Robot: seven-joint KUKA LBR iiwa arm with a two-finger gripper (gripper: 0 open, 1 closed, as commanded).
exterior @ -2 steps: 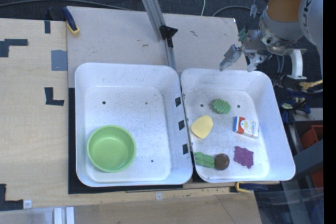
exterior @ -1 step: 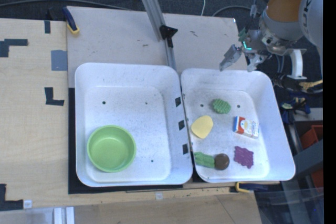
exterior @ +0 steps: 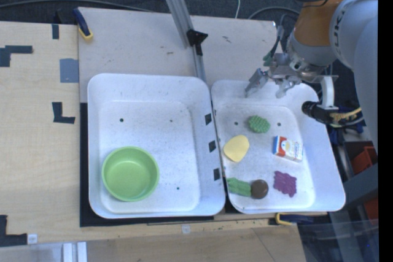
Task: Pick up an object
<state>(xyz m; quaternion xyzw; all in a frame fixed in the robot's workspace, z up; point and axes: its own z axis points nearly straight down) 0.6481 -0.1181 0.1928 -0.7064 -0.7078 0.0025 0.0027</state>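
green object (exterior: 258, 124) just below open claw (exterior: 269, 86)

I see the bowl (exterior: 130, 173) in the left bin's (exterior: 98, 132) near-left corner. In the right bin (exterior: 319, 150), the ridged piece (exterior: 258, 124) lies farthest back, the carton (exterior: 287, 148) right of the flat round piece (exterior: 236, 148), and the cylinder (exterior: 239, 186), ball (exterior: 259, 189) and bunch (exterior: 284, 183) along the near edge.

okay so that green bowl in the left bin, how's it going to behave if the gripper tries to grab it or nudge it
The green bowl looks like thin plastic, so probably light and stiff. Its smooth rounded wall suggests it would slide across the left bin rather than tip when nudged. Sitting upright and wide, it likely needs a rim pinch from the gripper.
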